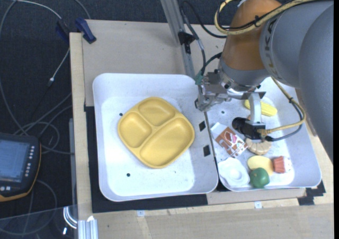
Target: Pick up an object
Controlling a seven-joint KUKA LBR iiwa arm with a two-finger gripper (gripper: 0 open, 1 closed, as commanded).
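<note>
Objects sit crowded in the right bin [310, 166]: snack packet [231, 142], tan cookie [259, 148], white cup [234, 171], green-yellow fruit [259, 171], orange piece [279, 165], yellow corn [266, 108]. None is lifted.

Claw [207, 96] hangs at that bin's upper-left corner, near the wall shared with the left bin [106, 95]; the packet lies below and to its right, apart from it. Claw opening: cannot tell, wrist blocks it.

Risk: descending here likely strikes the bin wall or closes on nothing; the tight cluster could also shift or double-grab. Yellow divided plate [156, 132] lies in the left bin.
</note>
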